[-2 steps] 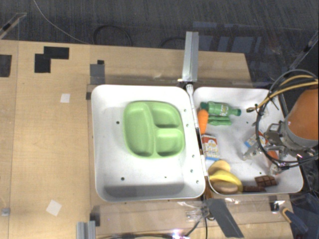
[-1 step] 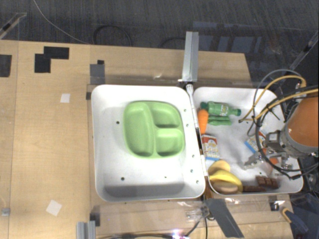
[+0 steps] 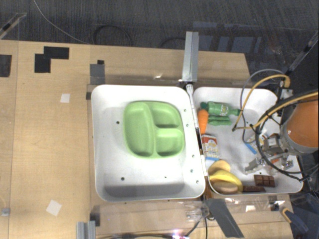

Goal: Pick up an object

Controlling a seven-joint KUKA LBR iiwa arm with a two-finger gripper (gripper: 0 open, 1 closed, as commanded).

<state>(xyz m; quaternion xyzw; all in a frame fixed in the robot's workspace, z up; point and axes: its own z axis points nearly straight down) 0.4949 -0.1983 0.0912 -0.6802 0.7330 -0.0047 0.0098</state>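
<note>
My arm [image 3: 305, 128] is cut off at the right edge; cables [image 3: 259, 108] partly hide my gripper [image 3: 266, 158].

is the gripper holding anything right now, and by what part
Cannot be told. The gripper sits low in the right bin just above the chocolate bar, with nothing visibly between it.

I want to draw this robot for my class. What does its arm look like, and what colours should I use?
Use orange for the big rounded band near the wrist. Below it sits the small gripper, made of grey and silver metal parts. Draw looping cables around it: thin black ones and one yellow one, curving over the right white bin.
</note>
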